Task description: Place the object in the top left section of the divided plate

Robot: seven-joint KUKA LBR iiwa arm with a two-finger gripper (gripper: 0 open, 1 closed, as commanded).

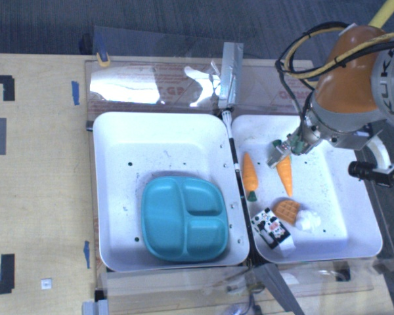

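Note:
A teal divided plate lies in the left bin, towards its front. In the right bin an orange toy carrot points toward the front. Its upper end reaches right up under my gripper, which hangs low over that bin's back left part. A second carrot with a green tip lies along the bin's left wall. The view does not show whether anything is held.
A waffle-like brown piece, a white lump and a black-and-white patterned block lie at the front of the right bin. A metal bracket stands behind the divider between the bins.

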